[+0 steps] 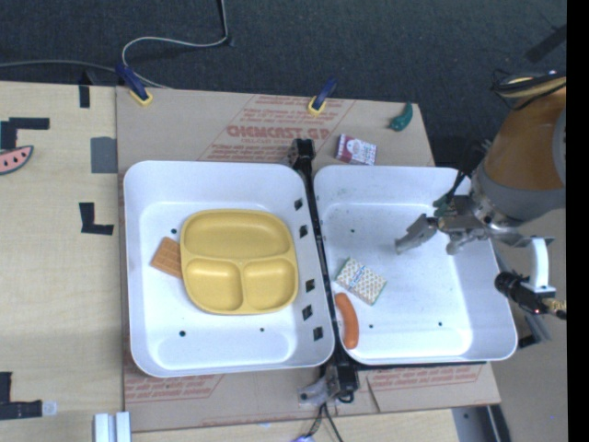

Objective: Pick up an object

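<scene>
The tool (416, 234) hung over the right bin (479, 339); its state I could not tell. It could miss the flat packet (362, 281).

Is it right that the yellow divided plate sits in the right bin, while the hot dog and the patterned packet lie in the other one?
Not quite. The camera view shows the yellow divided plate in the left bin, not the right. The hot dog and the patterned packet lie in the other one, the right bin.
</scene>
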Motion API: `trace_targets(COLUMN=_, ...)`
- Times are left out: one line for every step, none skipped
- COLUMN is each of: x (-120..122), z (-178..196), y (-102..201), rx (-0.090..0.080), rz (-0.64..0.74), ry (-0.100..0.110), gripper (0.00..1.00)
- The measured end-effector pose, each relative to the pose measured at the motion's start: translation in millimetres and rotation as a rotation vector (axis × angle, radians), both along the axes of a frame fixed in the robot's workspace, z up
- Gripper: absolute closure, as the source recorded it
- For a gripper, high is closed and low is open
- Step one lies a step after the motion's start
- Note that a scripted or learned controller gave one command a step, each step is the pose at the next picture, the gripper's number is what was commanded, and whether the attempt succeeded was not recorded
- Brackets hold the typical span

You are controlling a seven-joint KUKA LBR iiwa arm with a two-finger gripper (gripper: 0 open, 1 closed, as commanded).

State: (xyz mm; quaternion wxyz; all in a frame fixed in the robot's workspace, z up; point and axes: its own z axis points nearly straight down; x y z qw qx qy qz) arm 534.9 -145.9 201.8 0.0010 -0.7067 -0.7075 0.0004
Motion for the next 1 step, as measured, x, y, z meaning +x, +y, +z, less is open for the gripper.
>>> trace_targets(x=-21.2, z=-113.1, y=27.5, rx=0.001, rz=0.001, ry=-0.008, gripper=0.0)
